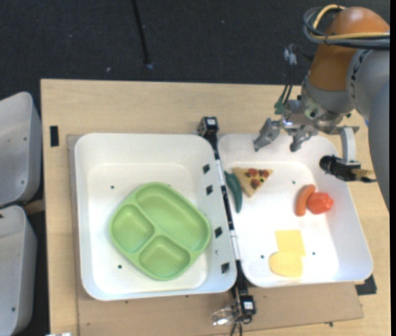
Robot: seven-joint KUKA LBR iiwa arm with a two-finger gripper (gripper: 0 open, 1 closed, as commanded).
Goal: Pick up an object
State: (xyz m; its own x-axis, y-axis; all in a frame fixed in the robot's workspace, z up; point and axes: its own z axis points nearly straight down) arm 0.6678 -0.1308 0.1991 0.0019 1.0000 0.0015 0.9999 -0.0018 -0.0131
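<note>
The claw hangs spread and released, grasping nothing, over the far rim of the right bin. In that bin, a pizza slice lies nearest the claw beside a green pepper; a tomato, sausage and yellow cheese pieces lie nearer the front. A green divided plate sits in the left bin.

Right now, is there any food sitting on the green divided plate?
No, the green plate in the left bin has bare compartments, while the pizza slice and other toy foods lie in the right bin.
</note>
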